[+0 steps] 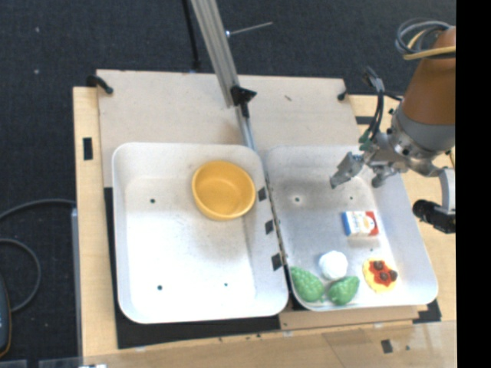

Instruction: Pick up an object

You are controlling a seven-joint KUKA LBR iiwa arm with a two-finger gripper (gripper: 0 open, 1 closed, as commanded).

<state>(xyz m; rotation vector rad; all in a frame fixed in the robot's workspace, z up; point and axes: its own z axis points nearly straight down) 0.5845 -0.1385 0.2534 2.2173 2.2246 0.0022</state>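
Observation:
My gripper (360,174) hangs over the upper right part of the right bin (307,198), its two grey fingers spread apart with nothing between them. Below it in that bin lies a small white, blue and red box (360,223). Nearer the front edge sit a white ball (333,264), a yellow and red toy (380,274) and two green pieces (325,287). A yellow bowl (223,189) stands in the left bin (153,244), near its back right corner.
A slanted aluminium bar (219,44) runs from the top of the view down to the gap between the bins. The arm's grey body with its orange band (430,90) fills the upper right. Bare bench board (169,106) lies behind the bins.

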